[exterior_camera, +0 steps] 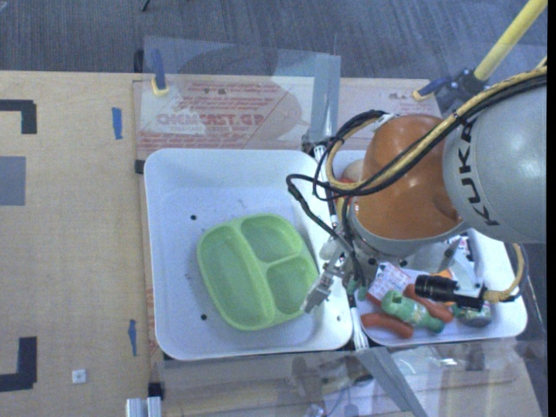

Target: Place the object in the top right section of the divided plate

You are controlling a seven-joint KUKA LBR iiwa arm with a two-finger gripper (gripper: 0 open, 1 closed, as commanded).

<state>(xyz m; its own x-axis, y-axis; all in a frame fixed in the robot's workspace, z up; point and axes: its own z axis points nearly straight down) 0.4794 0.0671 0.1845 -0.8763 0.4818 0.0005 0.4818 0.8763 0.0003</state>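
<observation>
Nearest us, a jumble of small toys (408, 313), orange and green among them, lay in the right bin (508, 320), none of them on the green divided plate (258, 270) in the left bin (174, 198). We saw the claw (320, 294) low at the plate's right rim, though we could not tell its opening. Beyond, the grey-and-orange arm (408, 181) loomed over both bins on the tabletop (69, 233).

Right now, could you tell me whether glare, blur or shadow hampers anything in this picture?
Camera view: lighting is even and soft; the green divided plate is sharp, with faint sheen on its rim; the arm's grey housing, close to the lens, looks soft; clear sheets at the top and bottom edges give pale reflections; the toys in the right bin are partly hidden.
</observation>
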